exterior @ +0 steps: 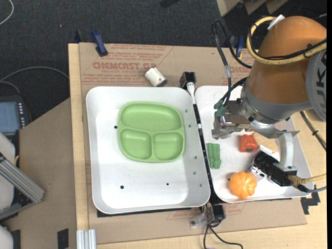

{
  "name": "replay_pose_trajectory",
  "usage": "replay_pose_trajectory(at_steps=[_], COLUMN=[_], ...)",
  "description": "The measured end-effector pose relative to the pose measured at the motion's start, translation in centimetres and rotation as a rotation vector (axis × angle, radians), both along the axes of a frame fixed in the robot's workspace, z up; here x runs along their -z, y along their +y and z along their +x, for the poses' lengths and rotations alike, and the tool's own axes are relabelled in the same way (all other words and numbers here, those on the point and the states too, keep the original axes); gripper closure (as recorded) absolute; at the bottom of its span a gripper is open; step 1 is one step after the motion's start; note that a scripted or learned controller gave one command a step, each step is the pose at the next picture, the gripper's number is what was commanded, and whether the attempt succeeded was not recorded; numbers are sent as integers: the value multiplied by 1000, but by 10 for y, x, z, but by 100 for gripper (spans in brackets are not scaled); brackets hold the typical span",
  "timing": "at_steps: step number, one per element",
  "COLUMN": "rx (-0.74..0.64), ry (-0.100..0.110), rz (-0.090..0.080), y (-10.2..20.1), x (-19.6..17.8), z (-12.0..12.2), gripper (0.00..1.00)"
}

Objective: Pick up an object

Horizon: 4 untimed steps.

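The right bin point(207, 95) holds a green block point(213, 155) near its left wall, a small red-orange object point(247, 142) in the middle and an orange pumpkin-shaped toy point(243, 184) near the front edge. My gripper point(224, 129) hangs low over the right bin, just above and right of the green block and left of the red-orange object. The arm's bulk hides much of the bin's far half. Nothing shows between the fingers.
The left bin point(98, 154) holds a green three-compartment plate point(151, 131). Behind the bins on the cardboard lie a small white cylinder point(155, 77) and a blue clip point(98, 43). A black clamp point(188, 80) sits at the bins' dividing wall.
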<state>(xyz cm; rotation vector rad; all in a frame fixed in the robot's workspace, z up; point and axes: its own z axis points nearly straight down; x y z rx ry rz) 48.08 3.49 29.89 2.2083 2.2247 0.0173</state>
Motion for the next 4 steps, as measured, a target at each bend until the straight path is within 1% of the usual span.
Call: replay_pose_trajectory(at_steps=[1, 2, 3, 4], rx=[-1, -3, 11, 18], ry=[11, 2, 14, 24], rz=[-1, 2, -4, -8], y=[71, 163, 128, 46], x=[4, -77, -77, 18], z=[-2, -1, -2, 3], gripper=[100, 100, 100, 100])
